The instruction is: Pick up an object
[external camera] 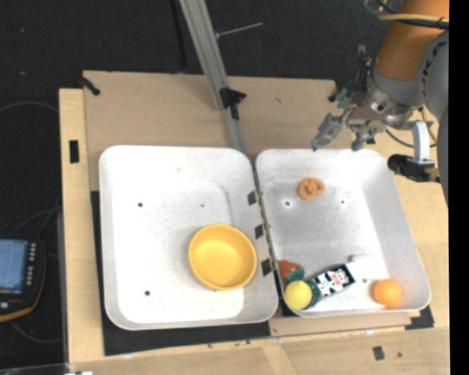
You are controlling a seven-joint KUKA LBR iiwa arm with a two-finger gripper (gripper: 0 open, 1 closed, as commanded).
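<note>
My gripper [342, 135] hangs above the far edge of the right bin [328, 225], open, with nothing between its fingers. Below it, in that bin's far half, lies a small orange pretzel-shaped piece [311, 188]. Along the near wall of the same bin sit a yellow ball [298, 294], a red and green piece [290, 271] partly behind it, a black-and-white patterned box [332, 280] and an orange ball [388, 292]. A yellow bowl [222, 256] stands in the left bin [148, 209], near its right side.
A grey metal rail [209, 53] slants down from the top to the gap between the bins. A handheld pendant with a screen [9, 276] lies at the left, off the bench. The arm's orange band [414, 22] is at the top right.
</note>
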